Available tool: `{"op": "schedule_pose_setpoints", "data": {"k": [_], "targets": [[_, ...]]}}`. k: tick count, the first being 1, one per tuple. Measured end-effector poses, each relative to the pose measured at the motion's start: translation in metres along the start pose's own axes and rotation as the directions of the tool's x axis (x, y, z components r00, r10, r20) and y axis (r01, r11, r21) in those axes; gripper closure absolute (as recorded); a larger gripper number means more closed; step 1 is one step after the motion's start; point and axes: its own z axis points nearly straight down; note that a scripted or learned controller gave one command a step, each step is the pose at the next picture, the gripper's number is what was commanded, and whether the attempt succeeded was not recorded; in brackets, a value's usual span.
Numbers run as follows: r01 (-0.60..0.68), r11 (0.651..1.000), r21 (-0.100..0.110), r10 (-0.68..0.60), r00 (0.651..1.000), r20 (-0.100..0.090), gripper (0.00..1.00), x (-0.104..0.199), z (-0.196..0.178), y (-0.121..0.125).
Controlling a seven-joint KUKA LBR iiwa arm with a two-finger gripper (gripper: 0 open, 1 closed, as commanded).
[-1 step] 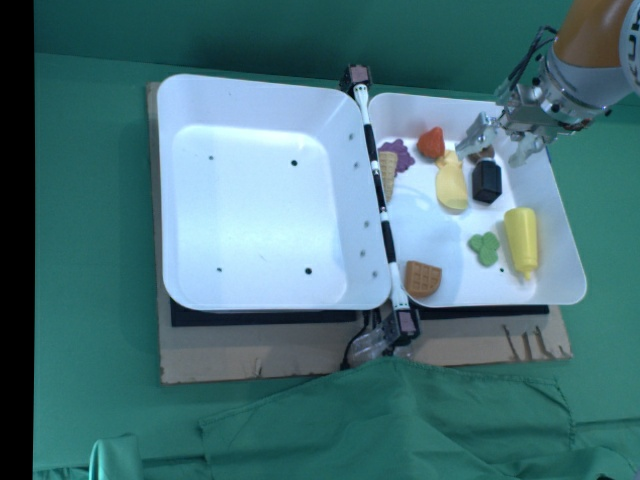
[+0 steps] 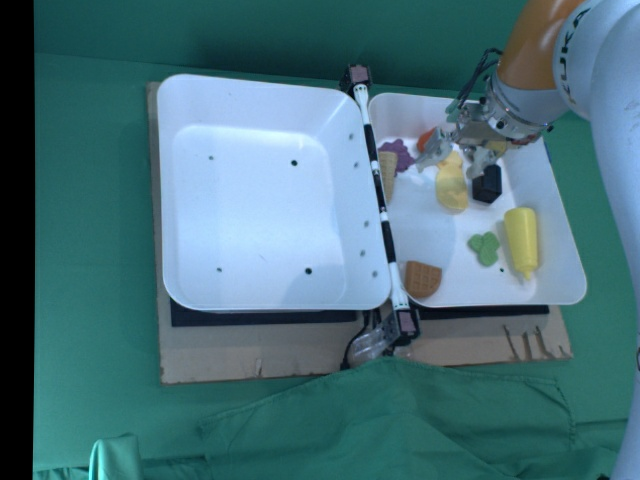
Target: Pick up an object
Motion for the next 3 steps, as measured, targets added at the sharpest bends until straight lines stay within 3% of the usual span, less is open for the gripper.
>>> {"op": "schedule_pose_setpoints", "data": {"k": [1,2,3], "targets": [[-0.005,1.0,-0.026,0.005,1.0,0.007,0.0,0.012,0.027,-0.036],[-0.006,0.999,-0.034,0.007,1.0,0.007,1.0,0.011,0.012,-0.033],[-0.004,1.0,-0.026,0.004,1.0,0.004,1.0,0.001,0.027,-0.081]]}}
